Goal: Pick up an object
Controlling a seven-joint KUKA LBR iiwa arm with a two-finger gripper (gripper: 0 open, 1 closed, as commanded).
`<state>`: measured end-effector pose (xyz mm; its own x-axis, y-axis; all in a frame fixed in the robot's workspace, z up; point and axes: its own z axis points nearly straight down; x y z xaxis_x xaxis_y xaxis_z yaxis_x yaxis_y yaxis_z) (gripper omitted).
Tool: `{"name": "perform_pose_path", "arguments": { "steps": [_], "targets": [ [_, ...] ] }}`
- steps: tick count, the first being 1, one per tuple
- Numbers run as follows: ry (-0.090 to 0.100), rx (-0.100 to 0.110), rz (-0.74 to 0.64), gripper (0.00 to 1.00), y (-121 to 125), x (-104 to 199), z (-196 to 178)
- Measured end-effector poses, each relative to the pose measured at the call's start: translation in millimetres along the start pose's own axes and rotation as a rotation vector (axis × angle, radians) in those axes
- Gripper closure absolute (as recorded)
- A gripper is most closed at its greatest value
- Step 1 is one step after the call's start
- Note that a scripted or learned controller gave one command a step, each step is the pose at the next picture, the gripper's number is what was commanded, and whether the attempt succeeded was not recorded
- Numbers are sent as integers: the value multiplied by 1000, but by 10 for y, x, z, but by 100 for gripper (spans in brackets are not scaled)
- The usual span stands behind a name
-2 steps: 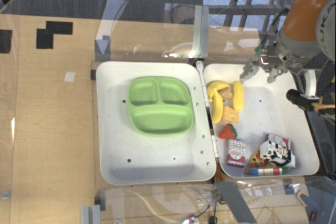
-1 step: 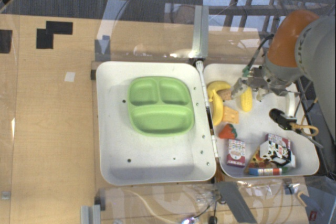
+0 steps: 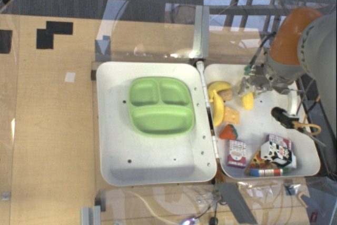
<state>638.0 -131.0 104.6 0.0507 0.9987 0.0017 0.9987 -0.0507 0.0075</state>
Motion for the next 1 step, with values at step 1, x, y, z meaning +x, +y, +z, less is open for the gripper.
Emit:
{"name": "perform_pose_path", "arguments": {
  "steps": [1],
  "targets": [
    [-1, 3, -17, 100, 183, 716, -904]
  ]
}}
